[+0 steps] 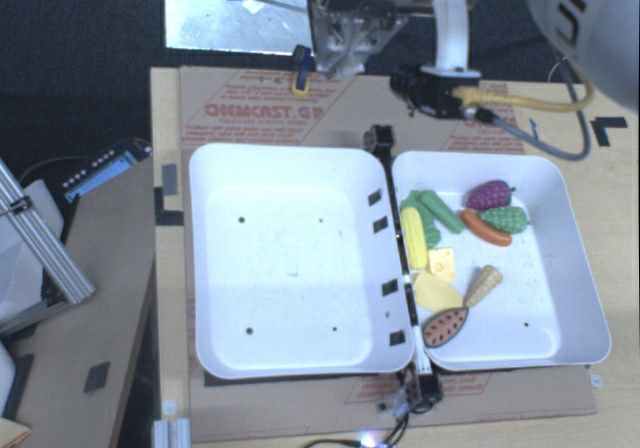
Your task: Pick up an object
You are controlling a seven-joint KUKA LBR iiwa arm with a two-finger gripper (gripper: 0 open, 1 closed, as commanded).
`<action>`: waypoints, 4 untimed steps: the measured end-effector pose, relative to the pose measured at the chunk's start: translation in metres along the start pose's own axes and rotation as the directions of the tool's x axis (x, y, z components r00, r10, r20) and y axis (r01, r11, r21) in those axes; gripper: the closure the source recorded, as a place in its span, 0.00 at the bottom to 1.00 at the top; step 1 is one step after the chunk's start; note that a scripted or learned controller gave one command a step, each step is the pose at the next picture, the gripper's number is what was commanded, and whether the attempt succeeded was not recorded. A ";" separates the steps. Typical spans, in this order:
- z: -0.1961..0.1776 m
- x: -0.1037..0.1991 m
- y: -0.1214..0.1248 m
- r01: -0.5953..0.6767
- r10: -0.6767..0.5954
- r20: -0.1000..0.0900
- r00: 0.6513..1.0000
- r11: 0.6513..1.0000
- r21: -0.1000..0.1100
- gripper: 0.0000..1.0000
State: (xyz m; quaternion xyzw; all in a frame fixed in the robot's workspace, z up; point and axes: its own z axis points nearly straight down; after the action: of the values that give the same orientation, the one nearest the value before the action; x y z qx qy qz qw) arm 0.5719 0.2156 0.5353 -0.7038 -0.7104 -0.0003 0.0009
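Observation:
The right bin (pixel 570 266) holds several toy foods in its left half. A yellow corn cob (pixel 413 236) lies along the left wall, with green pods (pixel 436 212) beside it. A purple grape bunch (pixel 488 194), a green piece (pixel 506 218) and an orange-red sausage (pixel 485 229) cluster at the back. Nearer the front lie a yellow cheese cube (pixel 441 263), a pale yellow slice (pixel 437 292), a tan cone (pixel 482 285) and a brown oval piece (pixel 445 326). My gripper (pixel 338 54) hangs high behind the left bin (pixel 280 256), far from all of them.
Both bins rest on a cardboard sheet (pixel 260 111). A small blue and yellow clip (pixel 300 69) sits on it just under the gripper. Black clips (pixel 380 141) join the bins along the middle divider. A metal rail (pixel 40 246) and a dark device (pixel 100 168) lie off to the left.

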 end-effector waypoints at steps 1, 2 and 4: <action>0.000 0.018 -0.007 -0.003 0.003 0.000 1.000 1.000 -0.002 1.00; 0.001 0.017 0.072 -0.010 0.010 0.002 1.000 1.000 -0.005 1.00; 0.001 0.016 0.039 -0.010 0.010 0.002 1.000 1.000 -0.004 1.00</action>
State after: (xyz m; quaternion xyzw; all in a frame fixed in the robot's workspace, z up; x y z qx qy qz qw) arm 0.6112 0.2321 0.5340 -0.7073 -0.7069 -0.0009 -0.0011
